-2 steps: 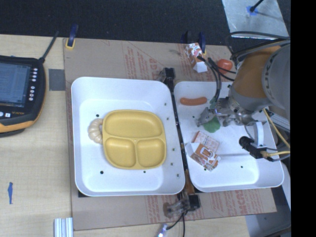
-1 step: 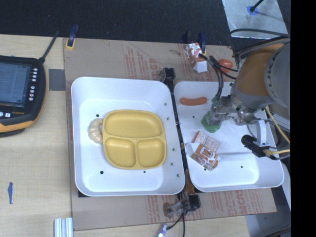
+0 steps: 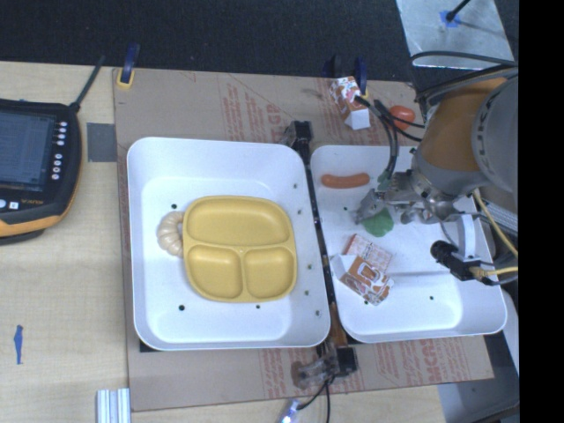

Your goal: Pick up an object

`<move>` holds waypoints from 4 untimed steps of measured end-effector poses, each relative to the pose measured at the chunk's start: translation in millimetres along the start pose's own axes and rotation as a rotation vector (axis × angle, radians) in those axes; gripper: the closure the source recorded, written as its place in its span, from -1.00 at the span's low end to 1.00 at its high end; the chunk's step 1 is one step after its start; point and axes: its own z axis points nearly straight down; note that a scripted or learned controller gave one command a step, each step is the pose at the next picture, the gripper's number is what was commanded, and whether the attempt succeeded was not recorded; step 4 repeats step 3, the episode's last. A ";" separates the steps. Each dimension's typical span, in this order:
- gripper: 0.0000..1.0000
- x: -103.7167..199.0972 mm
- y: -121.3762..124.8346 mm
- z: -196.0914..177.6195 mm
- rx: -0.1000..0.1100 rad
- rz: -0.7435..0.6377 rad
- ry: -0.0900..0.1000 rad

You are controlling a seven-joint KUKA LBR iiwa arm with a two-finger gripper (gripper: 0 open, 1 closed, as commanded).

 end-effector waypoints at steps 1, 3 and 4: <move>1.00 -1.0 -0.1 -10.3 0.002 -0.002 0.000; -1.00 6.2 -2.5 10.3 -0.002 0.003 0.001; -1.00 6.2 -2.5 10.3 -0.002 0.003 0.001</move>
